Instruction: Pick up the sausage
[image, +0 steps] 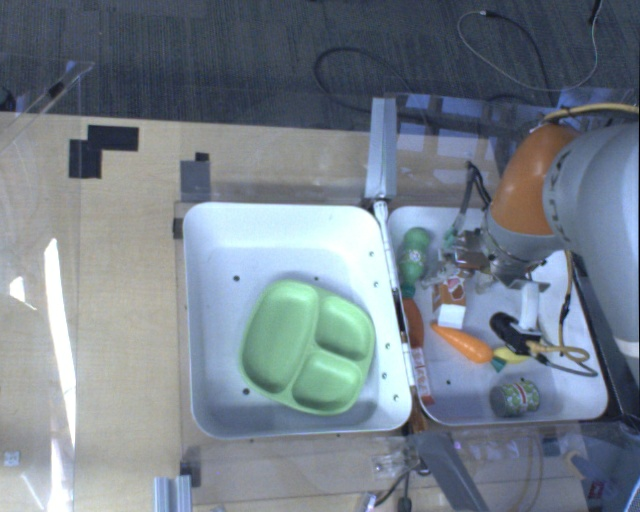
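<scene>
Two white bins: sausage (414, 322) lies along the right bin's (570, 400) left wall; fingers' (462, 262) state unclear.

The arm (590, 190) is cut off by the right edge, and the gripper (470, 262) fingers (small and blurred against bin clutter) cannot be resolved here.
</scene>
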